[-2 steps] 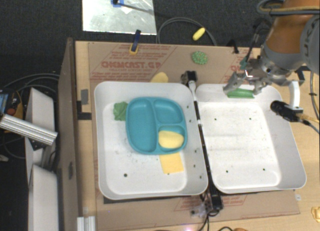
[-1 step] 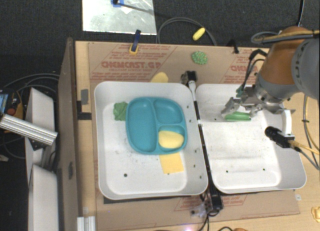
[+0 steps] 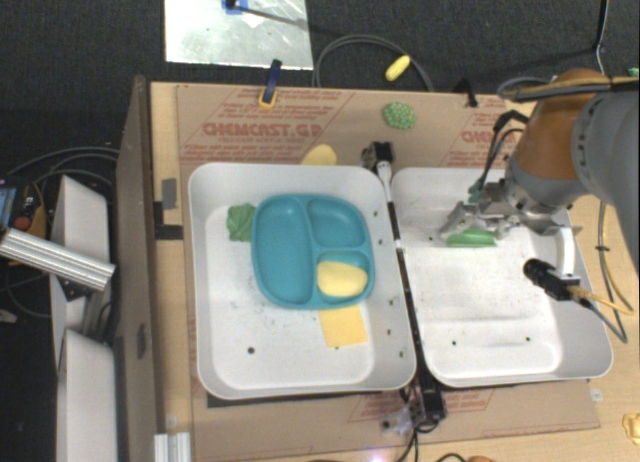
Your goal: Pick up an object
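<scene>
Lying flat in the far part of the right bin (image 3: 500, 350), a small green object (image 3: 470, 239) looks elongated and glossy. Directly over it, the end effector (image 3: 482, 216) touches it; its opening and grip cannot be told.

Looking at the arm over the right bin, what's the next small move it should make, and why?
Probably close the gripper and lift a little. It sits low in the right bin, right at the green object, which lies on the bin floor just under the fingertips. Whether the fingers already bracket it is unclear, so a short test lift would tell.
</scene>
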You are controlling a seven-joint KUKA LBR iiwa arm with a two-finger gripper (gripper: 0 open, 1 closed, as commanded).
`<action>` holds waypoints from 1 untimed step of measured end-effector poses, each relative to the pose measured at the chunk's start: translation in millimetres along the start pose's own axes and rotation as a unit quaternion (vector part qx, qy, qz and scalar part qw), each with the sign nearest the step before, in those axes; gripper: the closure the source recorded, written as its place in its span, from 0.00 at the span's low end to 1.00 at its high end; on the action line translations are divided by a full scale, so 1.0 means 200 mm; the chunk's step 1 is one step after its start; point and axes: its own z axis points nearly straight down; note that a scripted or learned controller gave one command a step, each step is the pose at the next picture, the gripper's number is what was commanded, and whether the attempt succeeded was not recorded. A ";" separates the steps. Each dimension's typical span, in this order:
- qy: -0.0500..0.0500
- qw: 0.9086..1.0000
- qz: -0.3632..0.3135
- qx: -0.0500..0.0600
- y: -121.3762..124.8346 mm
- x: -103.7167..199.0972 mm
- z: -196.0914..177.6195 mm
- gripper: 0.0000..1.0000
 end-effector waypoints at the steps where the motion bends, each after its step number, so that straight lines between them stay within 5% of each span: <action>1: 0.000 1.000 0.000 0.000 -0.08 0.02 0.08 0.00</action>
